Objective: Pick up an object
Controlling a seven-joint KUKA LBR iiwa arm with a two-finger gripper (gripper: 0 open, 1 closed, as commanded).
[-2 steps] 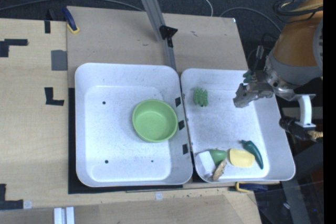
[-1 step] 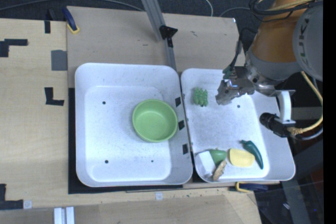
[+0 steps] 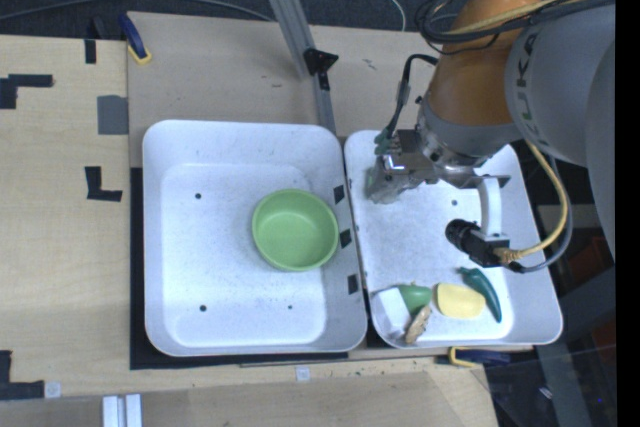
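Note:
A green bowl (image 3: 295,230) sits upright in the left bin (image 3: 180,155), toward its right side. In the right bin (image 3: 400,235), along the near edge, lie a small green piece (image 3: 415,296), a yellow lump (image 3: 459,301), a dark green pepper-like thing (image 3: 483,291) and a tan stick (image 3: 418,323). My gripper (image 3: 385,183) hangs over the far left part of the right bin, well away from those items. Nothing shows between its fingers.
A slanted grey metal post (image 3: 290,15) rises behind the bins. A black cable connector (image 3: 470,240) and yellow cable (image 3: 548,225) hang off the wrist over the right bin. Black tape marks (image 3: 100,185) dot the bench at left.

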